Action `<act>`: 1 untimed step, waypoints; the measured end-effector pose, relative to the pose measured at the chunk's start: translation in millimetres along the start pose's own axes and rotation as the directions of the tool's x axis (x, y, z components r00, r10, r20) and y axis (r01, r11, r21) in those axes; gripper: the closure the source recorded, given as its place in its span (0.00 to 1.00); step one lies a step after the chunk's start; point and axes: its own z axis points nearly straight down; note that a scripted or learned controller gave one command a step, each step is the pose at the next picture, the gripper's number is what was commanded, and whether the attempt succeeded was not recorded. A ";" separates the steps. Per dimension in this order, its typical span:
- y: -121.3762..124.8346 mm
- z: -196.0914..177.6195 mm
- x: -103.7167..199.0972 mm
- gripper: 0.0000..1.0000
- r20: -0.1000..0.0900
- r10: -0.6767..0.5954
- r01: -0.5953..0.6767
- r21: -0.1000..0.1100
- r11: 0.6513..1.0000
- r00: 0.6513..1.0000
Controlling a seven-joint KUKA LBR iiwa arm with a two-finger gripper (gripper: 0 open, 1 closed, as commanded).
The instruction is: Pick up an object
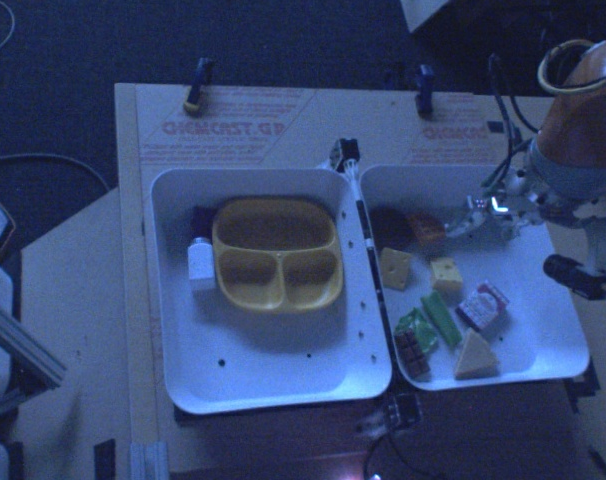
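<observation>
White plastic forms both shallow bins, set side by side on the surface [133, 268]. The left bin [183, 368] carries a yellow divided tray [277, 254], lying flat near its middle, with a small white bottle [201, 260] standing just beside the tray's left edge.

The right bin [553, 328] holds the loose items from which the task's object would be taken. These appear to be toy foods: two pale yellow cheese-like blocks [396, 267] and [446, 275], an orange-brown piece [427, 230] beside a dark round item [389, 224], a green stick [442, 318], a green packet [415, 326] above a dark chequered block [413, 349], a red and white carton [483, 307] and a tan wedge [475, 355]. They lie scattered, several touching or nearly so, which suggests they were tipped in rather than arranged.

The gripper [471, 218] sits low at the rear of the right bin, reaching leftward toward the orange-brown piece. Dim lighting prevents any finding on its opening, and no item can be confirmed in its hold.

The orange-brown piece lies close to the dark round item, so a grasp there risks nudging its neighbour. Dangling cables [503, 98] hang behind the wrist near the bin's rear wall. The front cluster of green and dark items is packed tightly and would, in the inspector's judgement, be harder to separate.
</observation>
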 end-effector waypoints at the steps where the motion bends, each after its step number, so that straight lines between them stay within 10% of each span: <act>1: -0.6 43.4 -2.2 0.00 0.000 0.001 -0.001 0.000 1.000 1.000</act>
